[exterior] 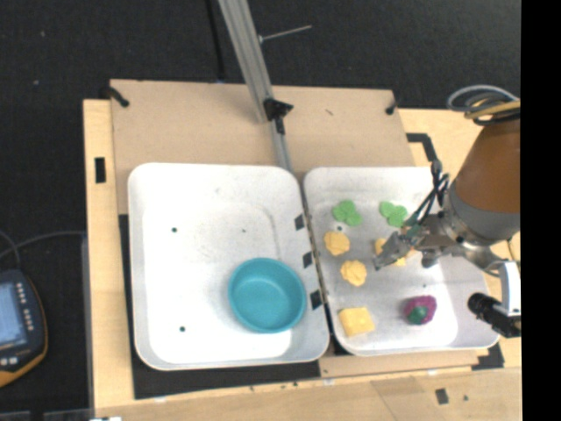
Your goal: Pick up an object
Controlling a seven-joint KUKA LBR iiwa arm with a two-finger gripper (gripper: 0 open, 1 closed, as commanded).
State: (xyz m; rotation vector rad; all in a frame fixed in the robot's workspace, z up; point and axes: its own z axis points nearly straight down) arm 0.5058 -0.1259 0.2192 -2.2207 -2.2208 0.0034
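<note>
While the arm reaches in from the right, two shallow white bins sit side by side on the tabletop [101, 235], and the seam between them serves as the landmark. Left of the seam, the left bin [175, 200] holds a teal bowl [266, 294], upright and close to the seam, probably set apart as a receptacle or a distractor. Right of the seam, the right bin [368, 178] carries the loose pieces that the task offers. Nearest the seam lie a yellow piece [337, 243], a second yellow piece [353, 273] and a pale yellow block [356, 321], with a green piece [345, 212] above them. Farther from the seam lie another green piece [394, 213] and a purple-and-green piece [420, 310]. The hand [392, 255] is lowered among these pieces, its dark fingers over a small yellow piece [388, 249], which appears to be the chosen target. Whether the fingers are spread or closed cannot be told, nor whether they grip that piece. The scattered spacing seems meant to leave room for the fingers around each piece.
</note>
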